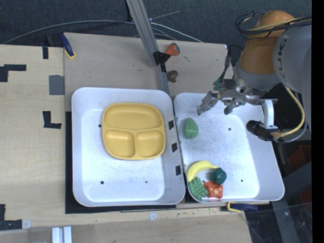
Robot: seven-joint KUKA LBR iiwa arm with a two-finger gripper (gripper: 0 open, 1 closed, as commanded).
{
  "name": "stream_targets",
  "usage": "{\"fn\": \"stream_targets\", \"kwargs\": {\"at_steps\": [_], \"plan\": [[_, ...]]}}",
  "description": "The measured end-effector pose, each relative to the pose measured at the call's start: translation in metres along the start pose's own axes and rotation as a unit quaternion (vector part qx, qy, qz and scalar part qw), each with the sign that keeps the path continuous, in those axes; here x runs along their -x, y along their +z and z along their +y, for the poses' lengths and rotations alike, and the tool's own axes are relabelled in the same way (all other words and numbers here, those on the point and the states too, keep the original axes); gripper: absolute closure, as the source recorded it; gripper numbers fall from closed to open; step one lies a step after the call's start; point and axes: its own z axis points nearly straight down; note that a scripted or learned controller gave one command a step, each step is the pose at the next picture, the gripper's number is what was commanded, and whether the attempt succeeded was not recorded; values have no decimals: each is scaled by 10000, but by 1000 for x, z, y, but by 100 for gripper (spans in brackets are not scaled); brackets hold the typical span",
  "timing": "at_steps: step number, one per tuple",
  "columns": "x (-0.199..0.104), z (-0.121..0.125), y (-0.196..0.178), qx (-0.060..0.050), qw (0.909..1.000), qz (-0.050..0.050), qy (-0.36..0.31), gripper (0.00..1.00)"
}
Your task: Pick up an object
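Two white bins were set side by side on a tan bench (116, 59), the left bin (83, 151) holding a yellow tray (134, 130) and the right bin (253, 156) holding a green ball (190, 128) near its left wall plus a cluster at the front: a banana (200, 167), a dark green piece (218, 175), a light green piece (198, 188) and a red piece (215, 190). The gripper (215, 107) was seen over the right bin's back edge, spread apart with nothing between its fingers (204, 105), just up and right of the ball and not touching it.

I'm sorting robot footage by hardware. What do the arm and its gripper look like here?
The arm is grey with a rounded orange band, and black cables loop over its top. A yellow cable curves down its right side. The gripper is dark metal with two thin fingers.
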Motion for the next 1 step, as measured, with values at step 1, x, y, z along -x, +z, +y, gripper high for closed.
{"fn": "stream_targets", "kwargs": {"at_steps": [1], "plan": [[0,0,0,1,10000,0,1,0]]}}
